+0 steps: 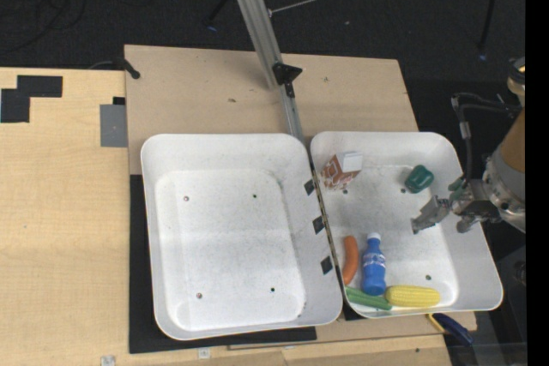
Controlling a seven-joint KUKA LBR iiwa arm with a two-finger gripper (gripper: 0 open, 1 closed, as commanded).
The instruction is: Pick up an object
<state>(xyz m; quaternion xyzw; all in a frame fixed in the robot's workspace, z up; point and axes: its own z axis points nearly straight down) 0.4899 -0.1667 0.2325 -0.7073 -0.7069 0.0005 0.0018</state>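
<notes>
Nothing lifted yet: corn cob (pixel 413 297), green pod (pixel 369 300), blue bottle (pixel 373 263) and orange carrot (pixel 350 258) lying along near edge of right bin (pixel 472 287). Farther in, gripper (pixel 436 214) low over bare floor, fingers apart, holding nothing, reaching in from right rim. Beyond, green lump (pixel 419 177) and small carton (pixel 341 170) untouched.

Even, fairly bright light falls from overhead on both white bins (pixel 227 152), which look slightly washed out but without hard glare. Shadows are soft and short. The gripper (pixel 442 214) is a little blurred. Far behind it the floor is dim, grainy, almost black.
</notes>
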